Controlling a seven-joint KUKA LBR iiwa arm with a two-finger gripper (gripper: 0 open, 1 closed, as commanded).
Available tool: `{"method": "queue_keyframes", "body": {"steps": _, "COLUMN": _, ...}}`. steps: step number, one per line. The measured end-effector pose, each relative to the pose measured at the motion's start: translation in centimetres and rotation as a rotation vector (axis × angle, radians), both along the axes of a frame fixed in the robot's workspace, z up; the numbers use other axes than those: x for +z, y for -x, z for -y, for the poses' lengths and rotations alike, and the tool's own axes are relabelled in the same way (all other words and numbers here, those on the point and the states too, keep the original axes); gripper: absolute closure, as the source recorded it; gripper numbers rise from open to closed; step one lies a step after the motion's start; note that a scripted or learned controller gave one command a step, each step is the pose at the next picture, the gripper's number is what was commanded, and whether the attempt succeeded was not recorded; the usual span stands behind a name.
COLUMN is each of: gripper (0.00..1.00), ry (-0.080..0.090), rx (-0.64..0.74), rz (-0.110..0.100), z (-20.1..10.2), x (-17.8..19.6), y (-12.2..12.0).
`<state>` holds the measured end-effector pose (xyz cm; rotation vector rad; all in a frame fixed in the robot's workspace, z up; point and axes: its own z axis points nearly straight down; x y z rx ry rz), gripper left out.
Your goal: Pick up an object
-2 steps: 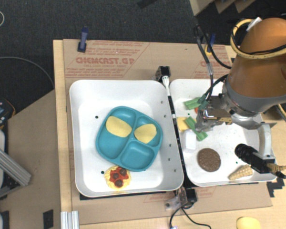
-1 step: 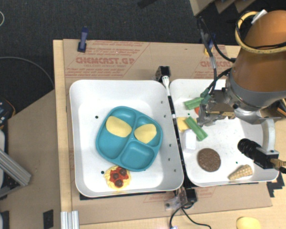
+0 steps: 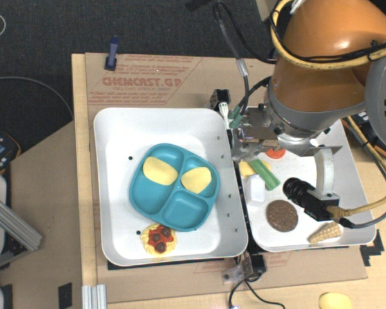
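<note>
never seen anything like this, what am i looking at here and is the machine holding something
One camera looks down at a slant on a bench. The big grey and orange thing is a robot arm reaching in from the right. Its gripper hangs over the right bin, which holds toy food: a brown cookie, a cone, a green stick. The left bin has a blue divided plate with two yellow pieces, and a small pizza. Whether it holds anything, I cannot tell.

The grey arm (image 3: 382,95) reaches in from the right. Its orange band (image 3: 334,24) sits high at the far side, and the wrist (image 3: 302,108) points down, with the gripper (image 3: 248,138) low near the scene's middle.
</note>
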<state>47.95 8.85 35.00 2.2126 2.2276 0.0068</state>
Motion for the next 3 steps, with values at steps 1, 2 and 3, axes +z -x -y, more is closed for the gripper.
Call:
{"method": "queue_keyframes", "body": {"steps": 1, "gripper": 1.00, "ry": 0.002, "rx": -0.013, "rz": -0.011, "z": 12.6, "x": -9.8, "y": 0.1}}
{"method": "queue_keyframes", "body": {"steps": 2, "gripper": 1.00, "ry": 0.001, "rx": -0.002, "rz": -0.001, "z": 5.4, "x": -5.6, "y": 0.0}}
{"method": "queue_keyframes", "body": {"steps": 3, "gripper": 1.00, "ry": 0.001, "rx": -0.003, "rz": 0.000, "z": 3.3, "x": -2.3, "y": 0.0}}
